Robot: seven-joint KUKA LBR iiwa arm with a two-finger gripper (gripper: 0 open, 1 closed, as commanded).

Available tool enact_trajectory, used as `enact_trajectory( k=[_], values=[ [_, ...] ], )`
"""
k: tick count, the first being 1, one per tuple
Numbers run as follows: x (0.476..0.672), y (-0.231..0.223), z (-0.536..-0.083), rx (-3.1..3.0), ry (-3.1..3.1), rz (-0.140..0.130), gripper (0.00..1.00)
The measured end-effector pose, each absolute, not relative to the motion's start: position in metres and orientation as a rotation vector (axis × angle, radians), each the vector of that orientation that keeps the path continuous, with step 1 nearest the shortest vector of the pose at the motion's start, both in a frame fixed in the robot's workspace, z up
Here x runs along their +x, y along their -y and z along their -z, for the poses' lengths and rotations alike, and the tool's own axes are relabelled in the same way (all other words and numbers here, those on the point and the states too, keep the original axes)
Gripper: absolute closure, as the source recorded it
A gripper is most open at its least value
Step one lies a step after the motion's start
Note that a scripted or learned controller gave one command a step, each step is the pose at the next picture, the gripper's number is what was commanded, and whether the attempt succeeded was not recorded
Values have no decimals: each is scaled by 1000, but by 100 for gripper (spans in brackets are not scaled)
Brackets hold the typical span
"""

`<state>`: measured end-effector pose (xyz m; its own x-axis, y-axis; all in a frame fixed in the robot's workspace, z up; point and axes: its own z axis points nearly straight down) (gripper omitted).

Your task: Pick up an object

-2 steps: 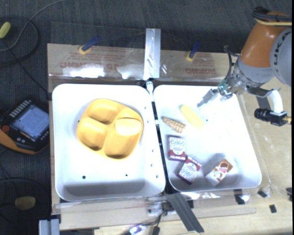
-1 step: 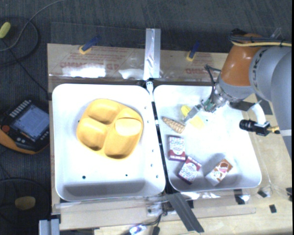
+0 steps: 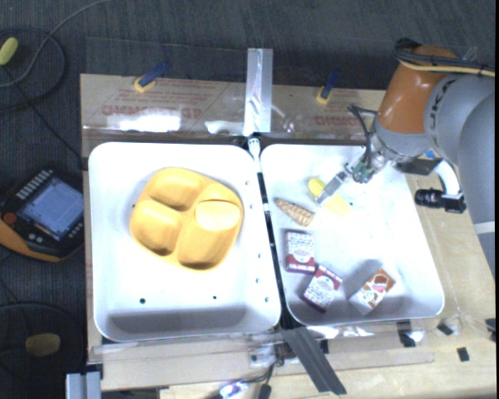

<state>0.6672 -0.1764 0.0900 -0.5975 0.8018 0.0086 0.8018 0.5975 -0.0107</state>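
Bench with two bins (image 3: 266, 223): gripper (image 3: 337, 185), at right bin's 12 o'clock, touches yellow block (image 3: 318, 187); grip unclear, nothing lifted.

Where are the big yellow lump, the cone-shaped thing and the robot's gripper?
big yellow lump (image 3: 185, 217): camera view, its middle.
cone-shaped thing (image 3: 294, 211): camera view, mid-body.
gripper (image 3: 333, 186): camera view, its tip.

The claw (image 3: 326, 188) hangs low in the right bin (image 3: 416, 248), touching a yellow block (image 3: 318, 187). Nearby lie a cone (image 3: 294, 212) and three small cartons (image 3: 320, 288). The left bin (image 3: 108, 223) holds yellow bread rolls (image 3: 185, 217).
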Motion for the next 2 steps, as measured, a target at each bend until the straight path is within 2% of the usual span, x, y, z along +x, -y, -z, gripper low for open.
enact_trajectory(
  k=[1,2],
  values=[
    [672,176,-101,-1412,2817,-1,100],
    [669,143,-124,-1168,2919,-2,100]
  ],
)
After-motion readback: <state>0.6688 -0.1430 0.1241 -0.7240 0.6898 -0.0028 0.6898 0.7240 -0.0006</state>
